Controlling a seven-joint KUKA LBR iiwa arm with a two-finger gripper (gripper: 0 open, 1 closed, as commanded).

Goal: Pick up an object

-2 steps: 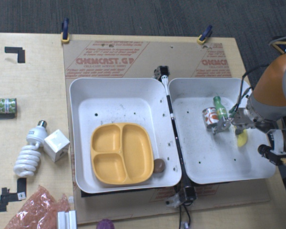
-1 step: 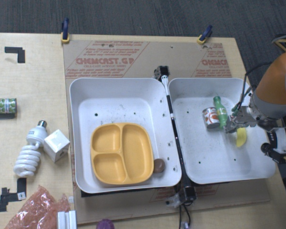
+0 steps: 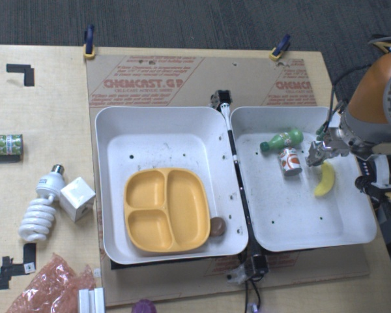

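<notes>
The right bin (image 3: 293,230) holds a yellow banana (image 3: 324,181), a small red and white can (image 3: 290,162) and a green bottle (image 3: 281,140) lying on its side. My gripper (image 3: 317,154) hangs low over the bin's right part, just above the banana's upper end and right of the can. Nothing is visibly held. The grey arm with its orange band comes in from the right edge.
The left bin (image 3: 111,142) holds a yellow divided tray (image 3: 167,208) with a small brown round object (image 3: 217,225) at its right edge. Outside the bins, on the left, lie a light bulb (image 3: 39,207), a white cube (image 3: 77,197) and a green can (image 3: 7,145).
</notes>
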